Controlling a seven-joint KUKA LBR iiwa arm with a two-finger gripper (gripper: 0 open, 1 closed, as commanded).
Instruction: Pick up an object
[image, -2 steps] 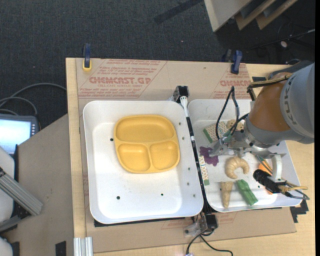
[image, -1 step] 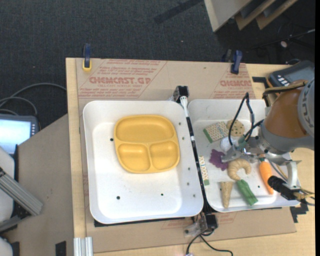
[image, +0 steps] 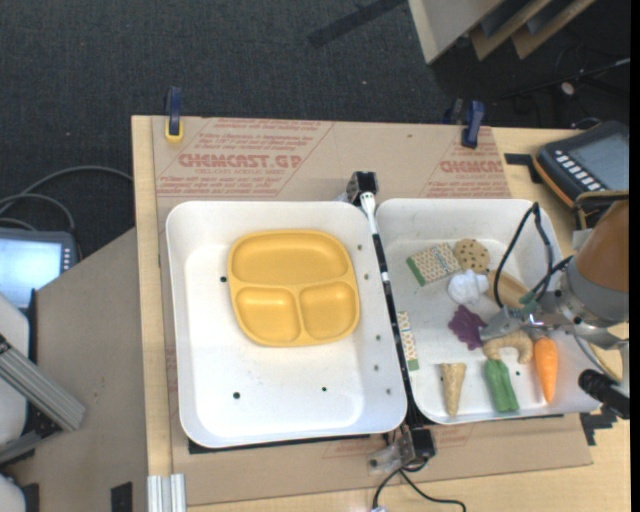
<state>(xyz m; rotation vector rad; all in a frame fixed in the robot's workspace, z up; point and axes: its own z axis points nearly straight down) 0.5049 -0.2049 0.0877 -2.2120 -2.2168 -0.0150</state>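
Note:
The right bin (image: 400, 225) holds several small toy foods. At its back lie a green-patterned cracker (image: 432, 263) and a speckled cookie (image: 471, 255), with a white lump (image: 463, 288) just in front of them. Toward the front I see a purple piece (image: 465, 326), a tan piece (image: 508, 349), an orange carrot (image: 545, 367), a green stick (image: 501, 386) and a beige cone (image: 453, 385). My gripper (image: 508, 326) reaches in from the right and hangs low between the purple piece and the tan piece. Nothing is visibly held.
The left bin (image: 190, 330) bears a yellow divided plate (image: 294, 287). A black cable (image: 525, 250) loops over the right bin's back right. The grey arm with its orange band (image: 607, 258) covers that bin's right edge. A dark device (image: 590, 160) sits at the bench's far right.

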